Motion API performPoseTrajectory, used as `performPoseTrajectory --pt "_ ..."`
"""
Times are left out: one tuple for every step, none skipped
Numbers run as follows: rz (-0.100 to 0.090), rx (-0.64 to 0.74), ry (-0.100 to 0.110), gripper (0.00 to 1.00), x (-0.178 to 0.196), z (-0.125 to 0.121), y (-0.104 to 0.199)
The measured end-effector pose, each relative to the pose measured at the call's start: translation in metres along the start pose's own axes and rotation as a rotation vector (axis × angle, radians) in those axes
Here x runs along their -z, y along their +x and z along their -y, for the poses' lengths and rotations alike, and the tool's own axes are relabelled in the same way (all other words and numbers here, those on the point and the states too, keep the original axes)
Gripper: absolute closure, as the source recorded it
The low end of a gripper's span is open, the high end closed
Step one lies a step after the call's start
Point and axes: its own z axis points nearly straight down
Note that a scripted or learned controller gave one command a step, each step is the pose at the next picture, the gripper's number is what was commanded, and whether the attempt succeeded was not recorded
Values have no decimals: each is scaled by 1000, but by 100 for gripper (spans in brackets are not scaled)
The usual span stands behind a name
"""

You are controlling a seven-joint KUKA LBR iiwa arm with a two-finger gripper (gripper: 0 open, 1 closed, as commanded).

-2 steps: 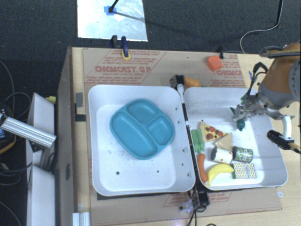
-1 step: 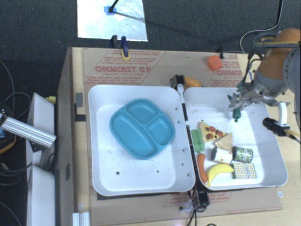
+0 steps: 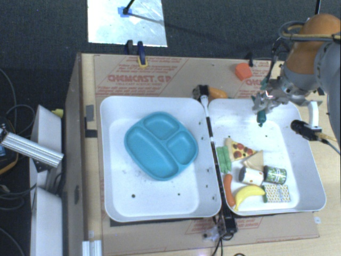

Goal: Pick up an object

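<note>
A blue plate point(image 3: 161, 145) is lying in the left bin point(image 3: 122, 196). In the right bin point(image 3: 298, 159), a banana point(image 3: 249, 194) is lying near the front, while the gripper point(image 3: 261, 119) is hanging above the back; its opening, I cannot tell.

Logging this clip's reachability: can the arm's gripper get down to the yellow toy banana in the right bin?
Probably yes. The gripper hangs above the right white bin, and the yellow toy banana lies uncovered, though an orange carrot and a green can crowd it.

The grey arm point(image 3: 311, 63), with its orange band at the upper right of the frame, reaches in from the right edge. Its gripper point(image 3: 261, 119) points down, right of centre.
</note>
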Motion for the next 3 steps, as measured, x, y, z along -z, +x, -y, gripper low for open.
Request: performPoseTrajectory --pt "-1 1 1 100 22 0 30" --pt "-2 1 1 100 62 8 72" --pt "-2 1 2 100 77 37 112"
